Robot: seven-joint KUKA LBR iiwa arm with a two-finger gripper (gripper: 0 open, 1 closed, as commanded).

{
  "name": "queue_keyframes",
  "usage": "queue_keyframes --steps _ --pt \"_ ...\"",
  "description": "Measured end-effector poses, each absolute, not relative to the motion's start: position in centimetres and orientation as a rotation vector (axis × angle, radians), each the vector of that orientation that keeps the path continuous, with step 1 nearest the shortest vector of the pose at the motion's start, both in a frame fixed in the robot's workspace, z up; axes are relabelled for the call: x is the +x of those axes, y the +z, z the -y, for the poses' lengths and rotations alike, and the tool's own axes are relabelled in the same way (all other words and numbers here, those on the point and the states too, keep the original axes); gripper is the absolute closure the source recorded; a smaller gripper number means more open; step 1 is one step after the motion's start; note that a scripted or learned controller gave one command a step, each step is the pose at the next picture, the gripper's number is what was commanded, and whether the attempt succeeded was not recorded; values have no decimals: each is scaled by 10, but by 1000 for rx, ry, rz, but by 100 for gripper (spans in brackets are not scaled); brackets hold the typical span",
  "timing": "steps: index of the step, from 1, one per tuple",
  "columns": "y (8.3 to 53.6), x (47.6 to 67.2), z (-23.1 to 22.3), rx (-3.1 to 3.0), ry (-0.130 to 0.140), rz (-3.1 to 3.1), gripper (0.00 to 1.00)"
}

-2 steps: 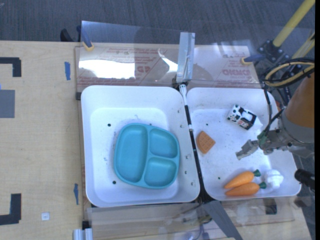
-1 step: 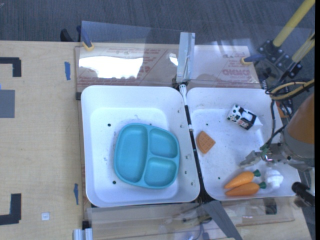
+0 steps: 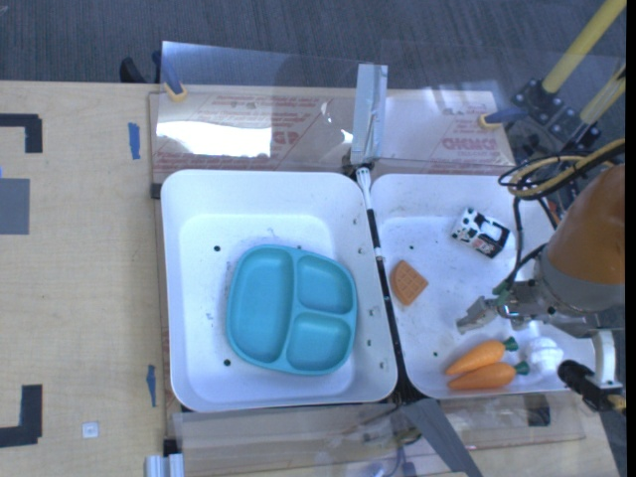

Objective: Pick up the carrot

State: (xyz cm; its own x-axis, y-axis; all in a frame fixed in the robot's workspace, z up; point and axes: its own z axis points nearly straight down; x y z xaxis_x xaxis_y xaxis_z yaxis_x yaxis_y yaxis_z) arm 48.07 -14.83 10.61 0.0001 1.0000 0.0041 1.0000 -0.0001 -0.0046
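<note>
The carrot (image 3: 475, 357) lies in the right bin (image 3: 429, 217), close to its near edge, tip pointing toward the divider between the bins, with a second orange carrot-like piece (image 3: 484, 377) lying touching it on the near side. The tool (image 3: 485, 311) hangs just above and a little behind the carrot; one metal finger juts toward the divider, but whether the tool is apart or together I cannot tell from this angle, and nothing is seen gripped in it. To do the grasp well, the tool should probably come down centred over the thick middle of the carrot, closing across its width, taking care not to catch the neighbouring piece or the bin's near wall. Also in the right bin are a tan cracker-like square (image 3: 407, 282) near the divider and a small black-and-white toy (image 3: 480, 233) toward the far edge. The left bin (image 3: 189, 207) holds a blue divided plate (image 3: 292, 309).
</note>
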Motion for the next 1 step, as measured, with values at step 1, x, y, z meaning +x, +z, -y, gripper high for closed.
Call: queue_keyframes --steps 1 --pt "87 484 201 -2311 -18 2105 0"
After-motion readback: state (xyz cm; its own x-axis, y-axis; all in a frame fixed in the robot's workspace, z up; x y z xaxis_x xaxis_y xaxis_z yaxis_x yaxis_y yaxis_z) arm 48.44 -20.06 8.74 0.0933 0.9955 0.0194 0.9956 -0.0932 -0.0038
